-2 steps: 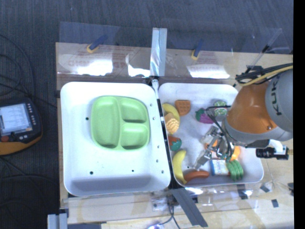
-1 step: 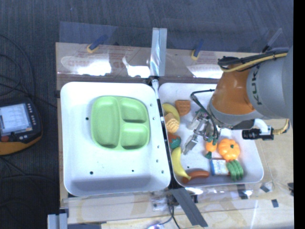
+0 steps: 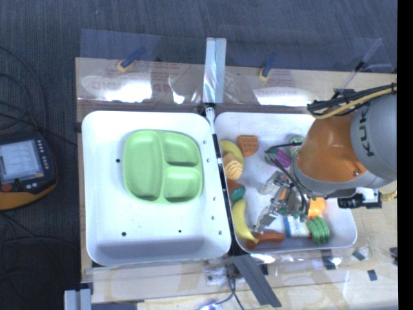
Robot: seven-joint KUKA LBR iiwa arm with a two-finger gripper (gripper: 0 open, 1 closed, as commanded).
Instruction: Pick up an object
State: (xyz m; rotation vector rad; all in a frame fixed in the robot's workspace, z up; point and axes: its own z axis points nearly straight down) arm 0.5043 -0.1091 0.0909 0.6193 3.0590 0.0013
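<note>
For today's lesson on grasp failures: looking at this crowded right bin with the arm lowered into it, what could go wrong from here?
1. The tool is low among tightly packed toy food, so it may nudge the banana or red item beside it rather than grasp one thing.
2. Items lie touching or overlapping near the right bin's front wall, so two could lift together, or one might slip out.
3. The arm hides part of the bin, so what lies beneath it cannot be checked.
</note>
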